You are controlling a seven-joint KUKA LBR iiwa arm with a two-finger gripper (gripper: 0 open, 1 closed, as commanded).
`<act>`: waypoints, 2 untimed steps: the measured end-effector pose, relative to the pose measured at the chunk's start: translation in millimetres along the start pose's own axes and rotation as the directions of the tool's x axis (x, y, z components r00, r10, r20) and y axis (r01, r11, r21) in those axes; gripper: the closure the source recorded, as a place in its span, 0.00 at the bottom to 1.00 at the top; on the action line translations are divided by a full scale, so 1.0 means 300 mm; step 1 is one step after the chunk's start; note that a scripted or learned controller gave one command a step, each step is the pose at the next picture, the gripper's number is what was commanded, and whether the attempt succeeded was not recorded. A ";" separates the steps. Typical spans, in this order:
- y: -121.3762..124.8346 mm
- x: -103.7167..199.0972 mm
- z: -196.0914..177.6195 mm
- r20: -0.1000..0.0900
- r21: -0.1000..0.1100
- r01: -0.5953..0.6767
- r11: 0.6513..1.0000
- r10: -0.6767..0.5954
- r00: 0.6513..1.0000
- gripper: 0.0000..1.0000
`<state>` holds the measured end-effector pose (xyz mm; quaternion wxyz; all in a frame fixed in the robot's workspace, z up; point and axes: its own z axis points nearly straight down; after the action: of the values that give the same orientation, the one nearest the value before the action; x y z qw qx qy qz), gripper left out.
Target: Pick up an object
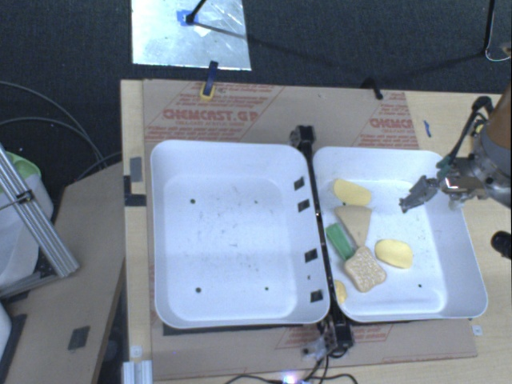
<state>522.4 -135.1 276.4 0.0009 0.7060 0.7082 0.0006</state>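
Observation:
The right bin holds several small items. A pale yellow oval lies near its back left, with a tan wedge just in front of it. A green block lies along the left wall. A speckled tan square sits beside a yellow lemon-shaped piece. A small yellow bit rests at the front left corner. My gripper hangs over the right bin's back right part, to the right of the yellow oval and above the lemon-shaped piece. It touches none of them, and nothing shows in its grasp.
The left bin stands beside the right one, with a black-clipped divider between them. Both rest on cardboard on the bench. A metal frame stands at the far left. A cable runs by the arm's wrist.

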 end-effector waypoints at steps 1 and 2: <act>0.007 -0.252 0.420 0.001 0.008 -0.008 1.000 0.008 1.000 0.00; 0.195 -0.236 0.648 0.001 -0.003 0.003 1.000 -0.003 1.000 0.00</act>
<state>581.4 -205.8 82.0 0.0025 0.7048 0.7094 0.0012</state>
